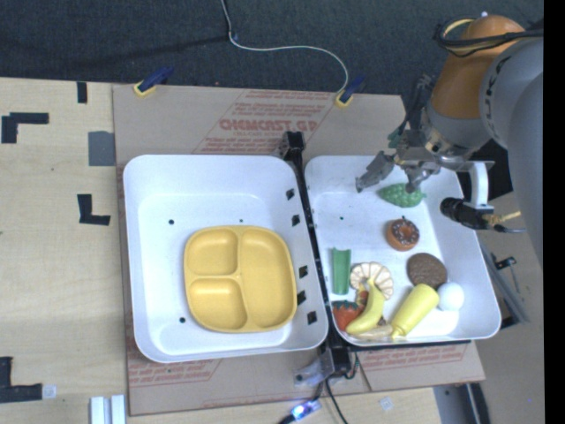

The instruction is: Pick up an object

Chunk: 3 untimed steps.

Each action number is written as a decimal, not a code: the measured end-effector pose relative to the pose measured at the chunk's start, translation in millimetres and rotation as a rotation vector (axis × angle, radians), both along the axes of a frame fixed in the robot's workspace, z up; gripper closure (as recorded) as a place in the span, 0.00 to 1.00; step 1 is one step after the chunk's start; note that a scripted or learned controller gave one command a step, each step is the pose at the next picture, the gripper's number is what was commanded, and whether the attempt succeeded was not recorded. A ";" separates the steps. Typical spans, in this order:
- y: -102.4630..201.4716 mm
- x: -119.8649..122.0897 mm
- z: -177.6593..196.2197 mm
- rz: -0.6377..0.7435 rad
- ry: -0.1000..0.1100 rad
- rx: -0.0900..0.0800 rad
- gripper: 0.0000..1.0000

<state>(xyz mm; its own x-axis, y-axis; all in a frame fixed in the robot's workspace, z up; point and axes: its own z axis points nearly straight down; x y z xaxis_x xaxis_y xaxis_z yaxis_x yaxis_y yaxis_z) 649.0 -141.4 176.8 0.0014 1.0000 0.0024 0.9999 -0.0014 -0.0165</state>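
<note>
My gripper [395, 177] hangs over the far part of the right bin [346, 180], fingers spread open and nothing between them. One fingertip [364, 183] reaches left, the other sits by a green leafy toy [403, 196] just below the gripper. Further toward the front lie a round red-brown piece [403, 233], a brown cookie [426, 269], a white ball [451, 297], a yellow bottle [414, 308], a banana [371, 312], a green stick [341, 269] and a red piece [346, 313].
The left bin [159, 184] holds a yellow divided plate [238, 278]. A black hinge strip [303, 219] separates the bins. The grey arm with its orange band [468, 69] enters from the upper right. A white cable [265, 47] lies beyond the bins.
</note>
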 end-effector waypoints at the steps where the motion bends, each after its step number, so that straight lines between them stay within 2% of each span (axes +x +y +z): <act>1: 0.2 3.3 9.8 0.003 -0.015 -0.002 0.00; 3: -6.3 -4.9 -95.7 0.004 -0.013 -0.004 0.00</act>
